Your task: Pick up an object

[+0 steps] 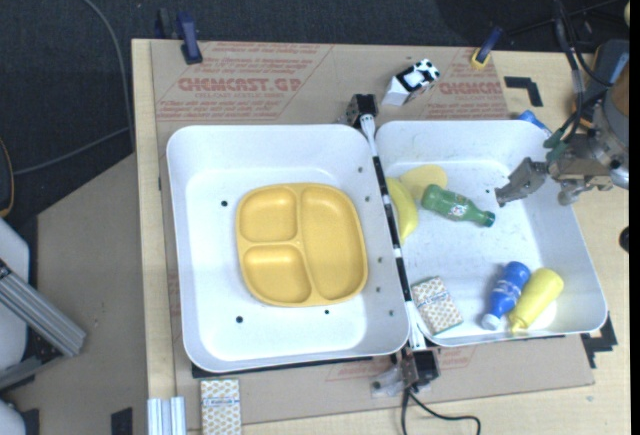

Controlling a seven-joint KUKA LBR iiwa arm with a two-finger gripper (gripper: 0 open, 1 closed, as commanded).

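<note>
The gripper (512, 185) hangs over the right bin (570, 253) near its far right corner, fingers spread open with nothing between them. Just left of it lies a green bottle (456, 205), touching a yellow banana-shaped toy (408, 198) by the bin's left wall. A blue bottle (504, 293) and yellow bottle (536, 299) lie side by side at the near right corner, a small patterned box (437, 304) at the near left corner. The left bin (190, 223) holds a yellow divided plate (300, 244).

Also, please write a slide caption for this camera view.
Gripper above the right bin, near a green bottle; yellow tray in the left bin.
</note>
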